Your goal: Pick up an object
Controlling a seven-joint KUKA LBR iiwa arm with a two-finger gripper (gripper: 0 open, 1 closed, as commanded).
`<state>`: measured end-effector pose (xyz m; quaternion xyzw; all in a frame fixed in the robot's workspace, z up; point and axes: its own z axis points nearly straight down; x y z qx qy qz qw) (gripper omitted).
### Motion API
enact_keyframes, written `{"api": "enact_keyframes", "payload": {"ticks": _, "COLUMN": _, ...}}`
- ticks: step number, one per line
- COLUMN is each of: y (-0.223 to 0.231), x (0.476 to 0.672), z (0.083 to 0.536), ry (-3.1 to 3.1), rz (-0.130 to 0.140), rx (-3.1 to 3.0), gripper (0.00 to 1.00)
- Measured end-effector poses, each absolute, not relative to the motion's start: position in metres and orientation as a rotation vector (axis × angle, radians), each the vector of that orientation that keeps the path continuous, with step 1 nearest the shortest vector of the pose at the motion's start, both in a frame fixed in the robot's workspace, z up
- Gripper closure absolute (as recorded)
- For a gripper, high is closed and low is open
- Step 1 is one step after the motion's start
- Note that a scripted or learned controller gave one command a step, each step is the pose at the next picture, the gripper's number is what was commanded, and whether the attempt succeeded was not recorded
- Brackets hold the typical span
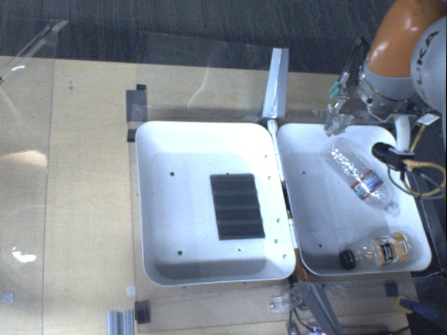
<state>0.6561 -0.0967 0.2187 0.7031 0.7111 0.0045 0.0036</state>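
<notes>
Over the far rim of the right bin (300, 187), near its far right corner, hangs the gripper (339, 121), small and pale against the desk (84, 187); whether its fingers are spread or closed I cannot tell, and nothing shows between them. Just beneath and toward the bin's right wall lies a clear plastic bottle (360, 176), slanting from the far middle of the bin down to the right edge, its labelled end touching or nearly touching that wall. Along the near edge of the same bin rests a second bottle (377, 251) with amber contents and a black cap, lying parallel to the near rim and close to the near right corner. Between the two bottles the white floor is bare, and the bin's left half is open as well. At the centre of the left bin (160, 187) sits a dark ribbed rectangular block (237, 206), well apart from all four walls. Both bins stand side by side, rims touching along the middle.
</notes>
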Motion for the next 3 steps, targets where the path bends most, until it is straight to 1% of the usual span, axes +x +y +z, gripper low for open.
{"api": "enact_keyframes", "payload": {"ticks": 1, "y": -0.097, "x": 0.656, "z": 0.219, "ry": 2.229, "rz": 0.014, "rx": 2.204, "gripper": 0.0}}
{"api": "enact_keyframes", "payload": {"ticks": 2, "y": -0.123, "x": 0.647, "z": 0.11, "ry": 2.205, "rz": 0.009, "rx": 2.229, "gripper": 0.0}}
{"api": "enact_keyframes", "payload": {"ticks": 3, "y": -0.092, "x": 0.608, "z": 0.089, "ry": 2.293, "rz": 0.012, "rx": 2.136, "gripper": 0.0}}
